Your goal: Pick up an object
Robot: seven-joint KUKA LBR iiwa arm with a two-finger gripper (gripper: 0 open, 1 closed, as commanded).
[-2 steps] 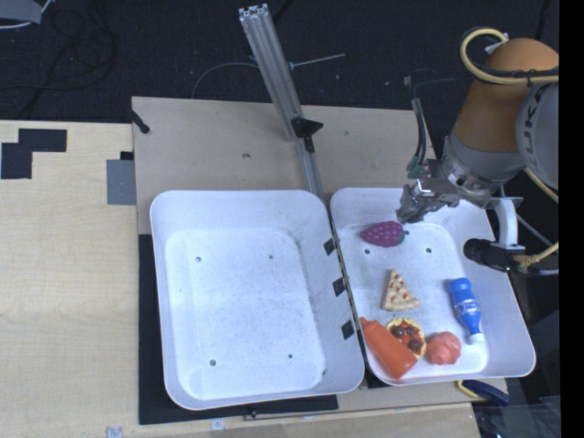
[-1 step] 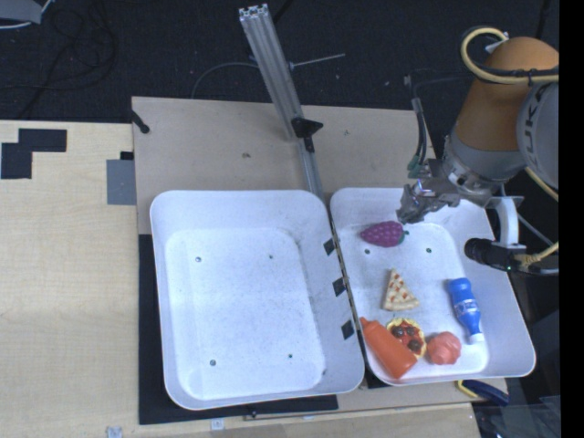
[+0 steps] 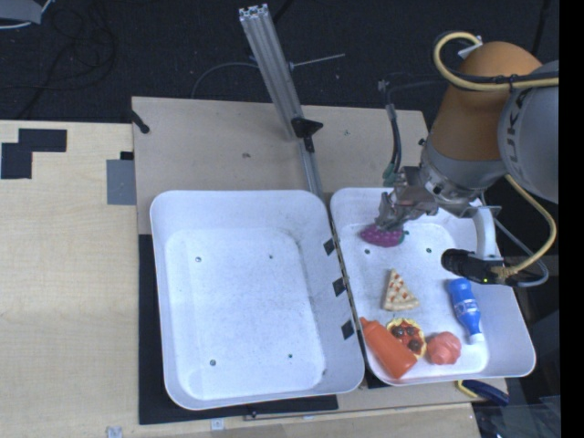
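My gripper (image 3: 394,213) hangs over the far part of the right bin (image 3: 511,359), directly above a purple bunch of grapes (image 3: 382,236). Its tips reach down to the top of the grapes. Nearer the front of that bin lie a pizza slice (image 3: 398,292), a blue bottle (image 3: 466,308), an orange carrot (image 3: 387,351), a round yellow and red toy (image 3: 407,333) and a pink-red ball (image 3: 443,349).
The left bin (image 3: 182,217) stands beside the right one, joined by black clips (image 3: 339,286). A slanted aluminium bar (image 3: 278,76) rises behind the bins. Cables loop from the arm's wrist (image 3: 474,263) over the right bin's far right side.
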